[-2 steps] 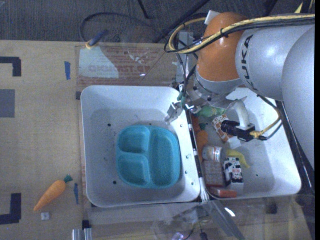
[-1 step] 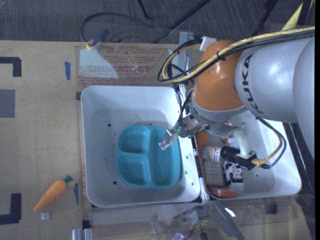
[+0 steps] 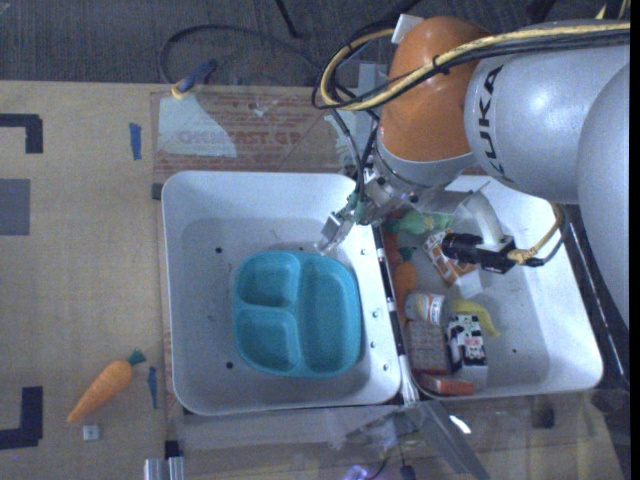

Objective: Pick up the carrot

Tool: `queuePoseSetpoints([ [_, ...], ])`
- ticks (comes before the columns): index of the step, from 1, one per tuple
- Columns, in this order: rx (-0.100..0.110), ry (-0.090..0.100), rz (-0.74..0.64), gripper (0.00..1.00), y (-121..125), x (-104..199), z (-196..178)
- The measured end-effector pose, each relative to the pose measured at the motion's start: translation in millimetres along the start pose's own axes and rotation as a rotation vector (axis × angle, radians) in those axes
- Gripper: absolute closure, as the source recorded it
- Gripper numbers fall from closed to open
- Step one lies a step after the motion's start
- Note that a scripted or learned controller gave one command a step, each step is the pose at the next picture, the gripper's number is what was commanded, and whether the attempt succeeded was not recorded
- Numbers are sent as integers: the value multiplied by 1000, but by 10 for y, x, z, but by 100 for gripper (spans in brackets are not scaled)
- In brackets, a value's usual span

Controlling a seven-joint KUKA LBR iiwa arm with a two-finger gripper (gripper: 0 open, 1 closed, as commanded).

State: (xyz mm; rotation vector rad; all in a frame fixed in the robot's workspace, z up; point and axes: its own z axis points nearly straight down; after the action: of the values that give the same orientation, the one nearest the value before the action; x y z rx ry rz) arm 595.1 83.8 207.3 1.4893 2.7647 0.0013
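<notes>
Tool point(image 3: 335, 230) over left bin, carrot point(image 3: 101, 388) well apart on bench

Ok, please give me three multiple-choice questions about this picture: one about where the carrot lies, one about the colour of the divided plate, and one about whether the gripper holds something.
1. Where is the carrot?
A. In the left bin
B. On the bench, outside both bins
C. In the right bin

2. What colour is the divided plate?
A. Red
B. Yellow
C. Blue

3. What is the state of the gripper?
A. It holds the carrot
B. It holds nothing visible
C. It holds the plate

Answers:
1 B, it lies on the wood left of the left bin.
2 C, it is light blue.
3 B, it hangs over the plate's upper edge with nothing between its fingers.
</notes>
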Motion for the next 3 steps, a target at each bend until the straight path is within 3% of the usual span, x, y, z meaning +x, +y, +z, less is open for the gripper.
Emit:
queuePoseSetpoints([
  [1, -1, -1, -74, 0, 330, -818, -69],
  [2, -4, -5, -336, 0, 125, -1119, -384],
  [3, -1, -1, -858, 0, -407, -1681, 220],
])
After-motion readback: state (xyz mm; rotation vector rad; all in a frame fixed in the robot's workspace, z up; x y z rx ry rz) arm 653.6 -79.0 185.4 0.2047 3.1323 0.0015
